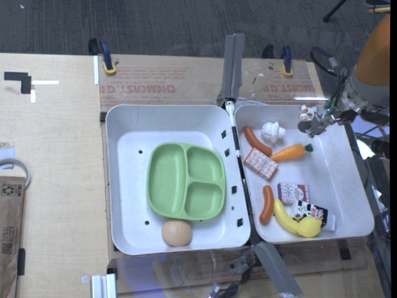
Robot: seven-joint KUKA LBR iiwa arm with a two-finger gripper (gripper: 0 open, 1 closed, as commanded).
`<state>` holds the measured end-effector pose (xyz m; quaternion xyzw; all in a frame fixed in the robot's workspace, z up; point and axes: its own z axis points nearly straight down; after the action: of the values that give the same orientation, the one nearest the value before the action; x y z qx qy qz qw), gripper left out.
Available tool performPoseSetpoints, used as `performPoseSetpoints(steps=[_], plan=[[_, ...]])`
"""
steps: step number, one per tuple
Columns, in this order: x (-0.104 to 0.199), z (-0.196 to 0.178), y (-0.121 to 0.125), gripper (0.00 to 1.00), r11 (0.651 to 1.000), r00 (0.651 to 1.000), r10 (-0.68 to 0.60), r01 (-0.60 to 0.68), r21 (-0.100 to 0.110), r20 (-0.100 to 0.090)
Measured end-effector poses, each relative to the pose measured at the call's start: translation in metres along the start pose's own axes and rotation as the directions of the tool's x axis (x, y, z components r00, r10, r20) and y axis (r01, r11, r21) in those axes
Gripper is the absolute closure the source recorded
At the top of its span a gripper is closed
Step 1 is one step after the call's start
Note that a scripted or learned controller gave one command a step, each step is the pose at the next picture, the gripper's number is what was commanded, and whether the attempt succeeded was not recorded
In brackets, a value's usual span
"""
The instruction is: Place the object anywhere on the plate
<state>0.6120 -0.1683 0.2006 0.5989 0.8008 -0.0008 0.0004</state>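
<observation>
Object not yet picked; candidates lay in right bin [356,185]: carrot [288,153] nearest gripper [308,125], white lump [272,130] beside it, sausage [257,141], banana [296,222] at near edge. Plate [186,180] sat in left bin [124,185], ball [177,233] just off its near rim. Gripper hung over right bin's far corner, above carrot; I couldn't tell its state. Nothing visibly held.

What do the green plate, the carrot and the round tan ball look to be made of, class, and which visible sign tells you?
Green plate: probably moulded plastic, matte-smooth, one even colour, rounded dividers.
Carrot: likely toy plastic, flat uniform orange with a green tip.
Tan ball: unclear; its dull, slightly speckled surface suggests foam or a toy bread roll.
</observation>
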Motion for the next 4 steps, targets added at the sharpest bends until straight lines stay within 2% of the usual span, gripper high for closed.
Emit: performPoseSetpoints(steps=[1, 2, 3, 4], plan=[[-0.018, 0.079, -0.004, 1.00, 0.992, 0.992, -0.129, 0.129, 0.000, -0.001], [0.047, 0.047, -0.022, 1.00, 0.895, 0.895, -0.446, 0.446, -0.002, 0.000], [0.125, -0.017, 0.018, 1.00, 0.777, 0.777, -0.630, 0.630, -0.003, 0.002], [0.200, 0.002, -0.014, 1.00, 0.859, 0.859, -0.512, 0.512, 0.000, -0.002]])
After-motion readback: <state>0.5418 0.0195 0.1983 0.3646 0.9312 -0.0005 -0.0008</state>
